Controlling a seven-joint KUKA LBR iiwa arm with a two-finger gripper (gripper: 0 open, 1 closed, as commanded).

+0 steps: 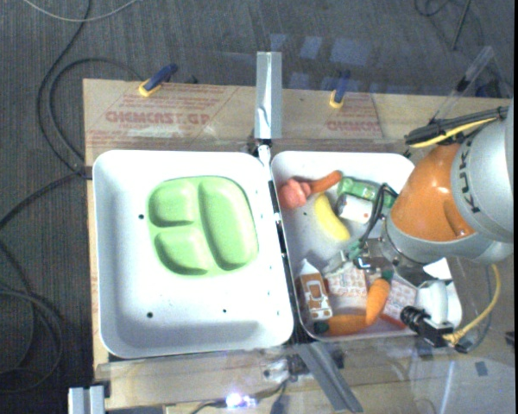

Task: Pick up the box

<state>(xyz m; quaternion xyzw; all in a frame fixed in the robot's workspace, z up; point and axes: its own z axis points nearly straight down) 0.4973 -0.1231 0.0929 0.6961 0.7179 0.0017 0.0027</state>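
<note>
A green sectioned tray (203,224) is seen lying in the left white bin (121,317). In the right white bin (287,169), a yellow banana (331,218) is found near the centre, with a carrot (376,300) at 5 o'clock from it and a green packet (360,188) at 1 o'clock. Two clamps (157,79) are fixed along the bench's far edge, at 12 o'clock.

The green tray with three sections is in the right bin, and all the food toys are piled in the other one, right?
Not quite. The camera view shows the green tray lying in the left bin, not the right one. The food toys, such as the banana and a carrot, are piled in the right bin.
</note>
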